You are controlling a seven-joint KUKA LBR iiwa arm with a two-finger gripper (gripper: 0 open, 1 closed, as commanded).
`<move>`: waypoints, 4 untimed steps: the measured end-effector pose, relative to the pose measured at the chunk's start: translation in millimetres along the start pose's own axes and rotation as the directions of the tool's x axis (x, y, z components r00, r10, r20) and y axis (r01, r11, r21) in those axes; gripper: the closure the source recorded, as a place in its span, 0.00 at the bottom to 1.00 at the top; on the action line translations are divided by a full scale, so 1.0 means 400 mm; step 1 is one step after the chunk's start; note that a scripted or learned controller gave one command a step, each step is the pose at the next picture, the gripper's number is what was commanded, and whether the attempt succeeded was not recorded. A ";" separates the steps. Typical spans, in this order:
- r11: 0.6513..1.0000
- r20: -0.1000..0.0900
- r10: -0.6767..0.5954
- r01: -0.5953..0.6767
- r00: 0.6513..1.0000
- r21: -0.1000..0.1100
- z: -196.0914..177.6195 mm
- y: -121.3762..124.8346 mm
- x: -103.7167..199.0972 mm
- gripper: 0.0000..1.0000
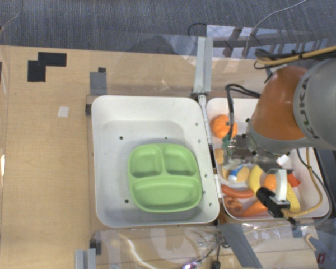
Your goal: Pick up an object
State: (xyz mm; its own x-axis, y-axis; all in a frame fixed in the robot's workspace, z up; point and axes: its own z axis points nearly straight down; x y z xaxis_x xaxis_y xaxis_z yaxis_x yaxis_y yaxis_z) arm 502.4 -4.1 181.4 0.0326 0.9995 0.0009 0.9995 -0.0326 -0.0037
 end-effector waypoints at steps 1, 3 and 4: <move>1.000 0.001 0.000 0.000 1.000 -0.003 -0.002 0.145 -0.059 1.00; 0.999 0.000 0.036 -0.036 0.999 -0.001 0.000 -0.033 -0.096 0.00; 0.998 0.001 0.060 -0.060 0.998 -0.007 0.210 0.058 -0.242 0.00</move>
State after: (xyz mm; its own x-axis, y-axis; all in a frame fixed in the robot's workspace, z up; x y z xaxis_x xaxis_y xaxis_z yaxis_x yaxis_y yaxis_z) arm 522.0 -101.4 97.3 0.0921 0.9958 -0.0003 0.9957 -0.0921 0.0030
